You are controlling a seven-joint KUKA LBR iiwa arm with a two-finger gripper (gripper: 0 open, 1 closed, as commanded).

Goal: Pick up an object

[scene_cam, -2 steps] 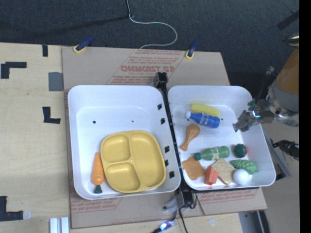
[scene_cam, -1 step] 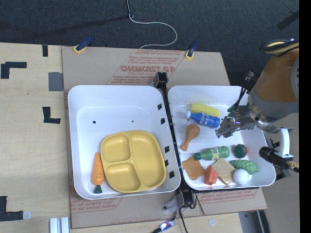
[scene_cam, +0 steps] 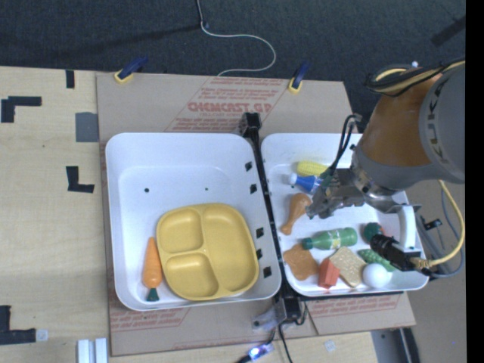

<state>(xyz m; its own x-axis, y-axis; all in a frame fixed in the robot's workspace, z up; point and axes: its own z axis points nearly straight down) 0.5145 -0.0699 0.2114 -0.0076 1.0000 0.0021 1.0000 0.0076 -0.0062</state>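
My gripper [scene_cam: 321,204] hangs low over the middle of the right bin [scene_cam: 277,151], reaching in from the right. Just to its left lies a tan chicken drumstick [scene_cam: 294,211]. A yellow piece [scene_cam: 311,169] and a blue piece [scene_cam: 305,181] lie behind the gripper, close to it. In front of it a green bottle [scene_cam: 330,239] lies on its side. I see nothing lifted in the gripper, and whether it touches anything is hidden by its own body.
Along the right bin's front edge lie a brown piece [scene_cam: 300,262], a red piece [scene_cam: 327,274], a bread slice [scene_cam: 349,265], a white ball [scene_cam: 376,275] and green pieces [scene_cam: 373,234]. The left bin [scene_cam: 132,153] holds a yellow divided plate [scene_cam: 206,249] and a carrot [scene_cam: 152,266].
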